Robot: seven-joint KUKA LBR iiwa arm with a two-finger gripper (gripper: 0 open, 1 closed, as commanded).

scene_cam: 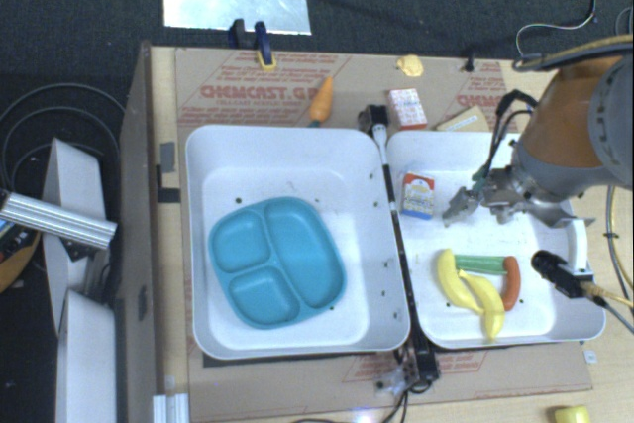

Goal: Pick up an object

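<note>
Bananas (468, 288) lie near a small carton (417, 194); the pincer (462, 205) hangs spread beside it.

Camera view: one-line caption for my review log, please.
Grey-and-orange arm's claw hangs over the right white bin near a small carton, yellow bananas and sausage; blue divided tray fills left bin.

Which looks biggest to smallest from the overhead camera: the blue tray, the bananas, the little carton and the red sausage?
1. Blue tray, far the largest.
2. Bananas.
3. Little carton and red sausage: too alike to rank; the sausage is longer, the carton wider.
</note>
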